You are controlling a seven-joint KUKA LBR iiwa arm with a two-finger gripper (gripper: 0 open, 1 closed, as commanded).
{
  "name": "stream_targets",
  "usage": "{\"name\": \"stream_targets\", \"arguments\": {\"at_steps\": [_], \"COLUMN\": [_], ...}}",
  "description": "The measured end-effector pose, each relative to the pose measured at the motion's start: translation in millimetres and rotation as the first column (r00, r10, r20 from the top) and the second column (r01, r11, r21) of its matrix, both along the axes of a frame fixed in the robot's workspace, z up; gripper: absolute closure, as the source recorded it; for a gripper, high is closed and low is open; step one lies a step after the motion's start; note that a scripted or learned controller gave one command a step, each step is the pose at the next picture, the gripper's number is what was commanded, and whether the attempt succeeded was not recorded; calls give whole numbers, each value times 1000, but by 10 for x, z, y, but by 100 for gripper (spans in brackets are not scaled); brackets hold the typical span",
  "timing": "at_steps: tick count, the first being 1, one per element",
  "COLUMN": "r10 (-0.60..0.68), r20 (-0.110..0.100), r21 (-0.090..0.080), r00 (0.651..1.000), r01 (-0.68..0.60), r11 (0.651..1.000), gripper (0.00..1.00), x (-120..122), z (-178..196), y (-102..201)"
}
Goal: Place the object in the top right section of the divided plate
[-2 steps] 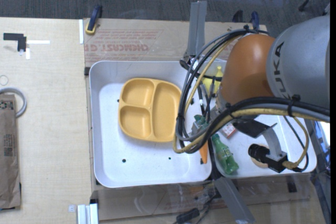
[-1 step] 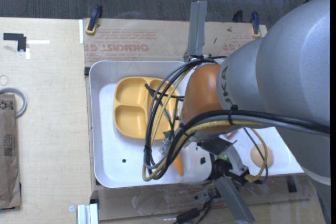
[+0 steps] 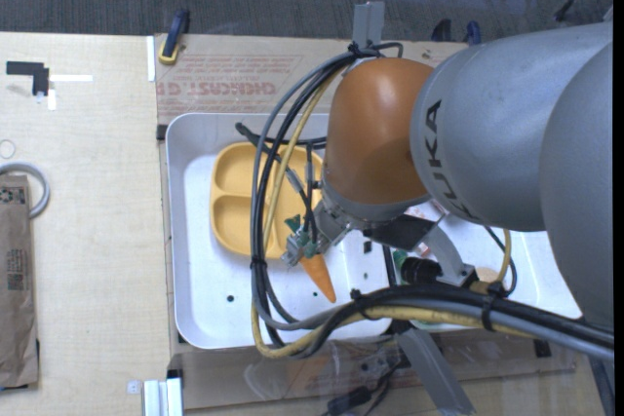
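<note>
A yellow divided plate (image 3: 237, 198) lies in the left part of the white bin (image 3: 191, 239); the arm covers its right side. Just right of and below the plate, an orange toy carrot (image 3: 319, 274) with a green top (image 3: 296, 241) lies on the bin floor, tip pointing toward the front. The arm's orange band and grey body hang over the middle of the bin and hide the gripper; the carrot sticks out from under the wrist.
Black and yellow cables (image 3: 268, 239) loop over the plate and the bin's front. A brown paper bag (image 3: 15, 278) lies at the far left of the wooden bench. A cardboard sheet (image 3: 244, 78) sits behind the bin.
</note>
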State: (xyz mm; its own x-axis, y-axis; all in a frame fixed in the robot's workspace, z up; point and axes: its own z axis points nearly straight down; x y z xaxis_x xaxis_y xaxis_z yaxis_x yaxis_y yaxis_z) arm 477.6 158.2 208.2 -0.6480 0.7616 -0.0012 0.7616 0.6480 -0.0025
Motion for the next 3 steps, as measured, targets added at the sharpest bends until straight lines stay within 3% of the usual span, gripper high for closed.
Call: {"name": "stream_targets", "arguments": {"at_steps": [1, 2, 3], "r10": [153, 63, 162], "r20": [0, 17, 15], "r21": [0, 4, 5], "r00": [988, 998, 987], "r01": [-153, -63, -162], "r11": [988, 998, 987], "gripper": [100, 100, 100], "x": [502, 514, 42], "z": [-216, -1083, -1080], "y": [451, 656, 165]}}
